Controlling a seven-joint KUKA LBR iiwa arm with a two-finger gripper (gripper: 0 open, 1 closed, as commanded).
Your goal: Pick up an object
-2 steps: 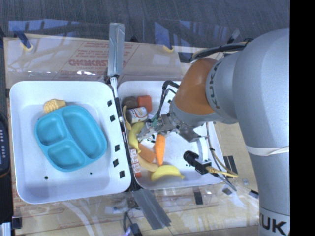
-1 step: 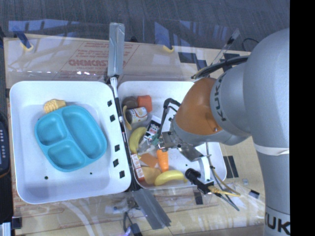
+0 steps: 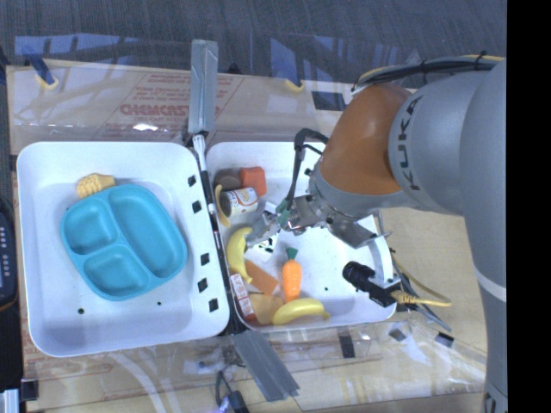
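Towering over the right bin [image 3: 383,310], the grey arm with its orange band [image 3: 366,144] hangs low, and the jaws [image 3: 277,222] hover just above the food toys on the bin's left side. Whether they are parted or pressed together, I cannot tell; nothing visibly sits between them. Candidates crowd below: a banana [image 3: 236,248] curving along the wall, a carrot [image 3: 292,278] standing free mid-bin, a second banana [image 3: 299,311] near the front rim, a small can [image 3: 238,201] and an orange block [image 3: 253,180] further back. My pick would be the carrot: least crowded. Descend straight, straddle its narrow width, then lift slowly. Over in the left bin [image 3: 43,256], a blue divided plate [image 3: 123,241] and a corn cob [image 3: 95,183] sit well apart.
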